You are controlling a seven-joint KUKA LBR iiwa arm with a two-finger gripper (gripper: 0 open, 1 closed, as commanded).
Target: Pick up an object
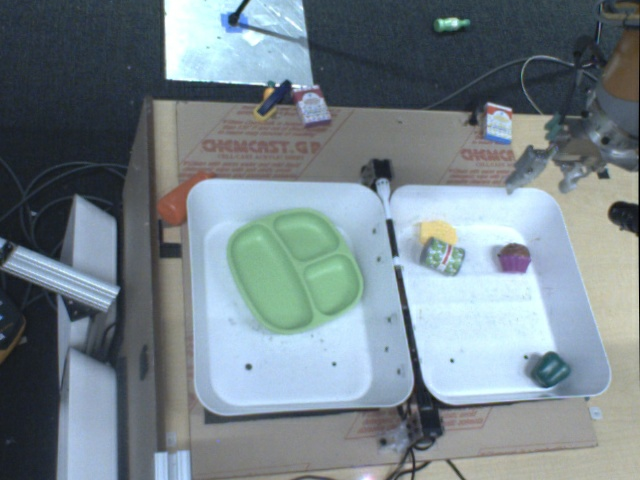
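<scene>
The right bin point(470, 363) holds a yellow block point(437, 232) touching a small green-and-white can point(442, 257), a purple cupcake-shaped toy point(514, 258), and a dark teal object point(549, 369) in the near right corner. My gripper point(546, 169) hangs above the bench just past the right bin's far right corner. It is open, its two grey fingers spread apart with nothing between them. The purple toy lies below and slightly left of it.
The left bin point(220, 368) carries a green divided plate point(294, 269). Small cartons point(497, 123) point(313, 106) and a yellow-blue item point(272, 98) lie on the cardboard behind the bins. An orange object point(172, 201) sits at the left bin's far corner. Cables run at the upper right.
</scene>
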